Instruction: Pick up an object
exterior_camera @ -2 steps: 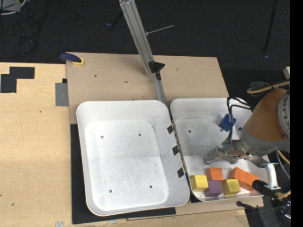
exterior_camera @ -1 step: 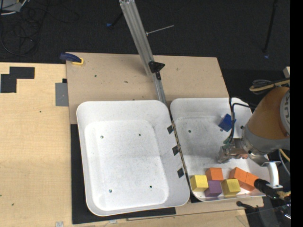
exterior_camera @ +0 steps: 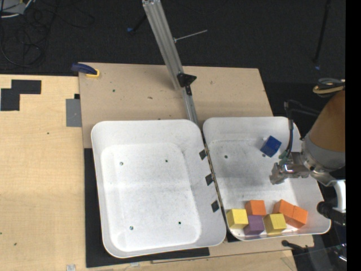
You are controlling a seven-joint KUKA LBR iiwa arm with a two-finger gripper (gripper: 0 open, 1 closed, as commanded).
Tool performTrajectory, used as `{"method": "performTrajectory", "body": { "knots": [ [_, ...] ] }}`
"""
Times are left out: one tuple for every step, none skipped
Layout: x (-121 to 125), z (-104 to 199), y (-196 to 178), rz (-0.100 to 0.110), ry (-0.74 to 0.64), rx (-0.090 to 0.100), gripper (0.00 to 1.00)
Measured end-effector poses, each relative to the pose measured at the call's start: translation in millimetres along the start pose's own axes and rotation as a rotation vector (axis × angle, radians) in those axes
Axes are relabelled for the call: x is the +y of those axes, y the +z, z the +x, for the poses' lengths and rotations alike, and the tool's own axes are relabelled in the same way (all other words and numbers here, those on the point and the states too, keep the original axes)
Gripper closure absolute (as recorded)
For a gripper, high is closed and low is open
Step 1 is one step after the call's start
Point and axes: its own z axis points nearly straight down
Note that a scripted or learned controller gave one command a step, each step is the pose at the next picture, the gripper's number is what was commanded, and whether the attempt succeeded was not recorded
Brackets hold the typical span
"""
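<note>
Where the camera view looks down at a slant on a wooden counter, two shallow white bins sit side by side. The left bin shows only its speckled floor. The right bin holds the objects to choose from. A blue block lies tilted by itself toward the bin's far right side. Along the near edge, a cluster of blocks sits close together: a yellow block, an orange block, a purple block, a second yellow block, and a larger orange block at the right end.

The grey arm with its orange band reaches in from the right. Its gripper sits low over the right bin, between the blue block and the cluster, near the blue block but apart from it. Whether the gripper is open or closed cannot be told; the metal parts are small and blurred here. No block is seen in its grasp.

A slanted metal rail rises behind the bins, and a small blue and yellow clamp rests at the counter's far left corner.

As a judgement, the task looks unfinished: every block rests on the bin floor, so choosing, closing on and lifting one remain.
</note>
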Motion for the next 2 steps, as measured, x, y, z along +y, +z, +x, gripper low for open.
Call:
{"method": "performTrajectory", "body": {
  "knots": [
    [1.4, -7.8, -61.2, -0.001, -0.001, -0.001, 1.0],
    [-5.6, -14.6, -109.7, -0.001, -0.003, 0.0, 1.0]
  ]
}}
